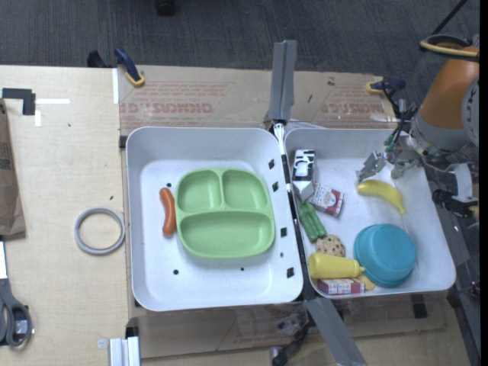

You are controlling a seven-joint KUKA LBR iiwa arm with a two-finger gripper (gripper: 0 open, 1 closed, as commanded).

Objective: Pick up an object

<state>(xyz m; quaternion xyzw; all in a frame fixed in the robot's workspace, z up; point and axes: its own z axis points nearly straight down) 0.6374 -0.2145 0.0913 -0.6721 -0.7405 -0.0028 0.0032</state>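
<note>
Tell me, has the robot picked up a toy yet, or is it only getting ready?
Only getting ready. Done: the arm has reached into the right bin, and its claw sits just above the banana. In hand: nothing that I can see; the banana lies flat on the bin floor. Left: grab it and lift. The blue bowl, cookie and yellow bottle lie untouched too.

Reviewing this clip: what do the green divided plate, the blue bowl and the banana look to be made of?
The green divided plate looks like moulded plastic with a matte finish: uniform colour, soft rounded dividers. The blue bowl, lying upside down, seems plastic too, with an even colour and a faint sheen. The banana is probably a plastic toy, smooth and evenly yellow, though the view leaves that open.
</note>
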